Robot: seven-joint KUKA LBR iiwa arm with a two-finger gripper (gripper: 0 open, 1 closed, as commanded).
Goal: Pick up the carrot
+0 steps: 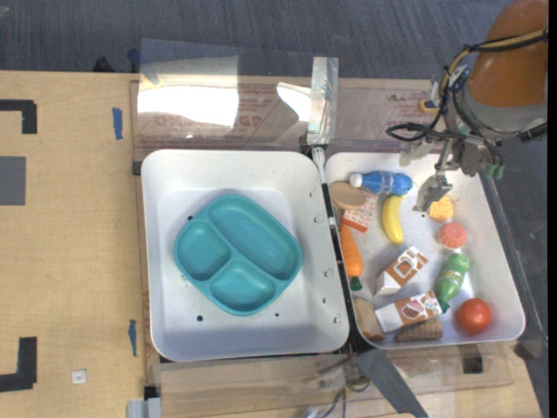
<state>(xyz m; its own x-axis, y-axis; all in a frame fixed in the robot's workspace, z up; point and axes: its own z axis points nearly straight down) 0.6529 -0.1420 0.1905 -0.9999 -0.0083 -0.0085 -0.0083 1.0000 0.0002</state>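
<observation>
The carrot (350, 251) is orange with a green tip and lies lengthwise along the left wall of the right bin (509, 273). It sits between a red-and-white carton (359, 216) above it and a tan piece (370, 317) below it. My gripper (432, 197) hangs over the upper right part of that bin, just above a small yellow-orange item (443, 209). It is well to the right of the carrot, with the banana (393, 219) between them. Nothing is seen held in it.
The right bin also holds a blue bottle (383, 182), a brown bun (348, 195), a pink-orange fruit (452, 234), a green vegetable (451, 277), a tomato (474, 315), two small cartons (402, 268) and a cone (419, 329). The left bin (165, 181) holds a teal divided plate (238, 251).
</observation>
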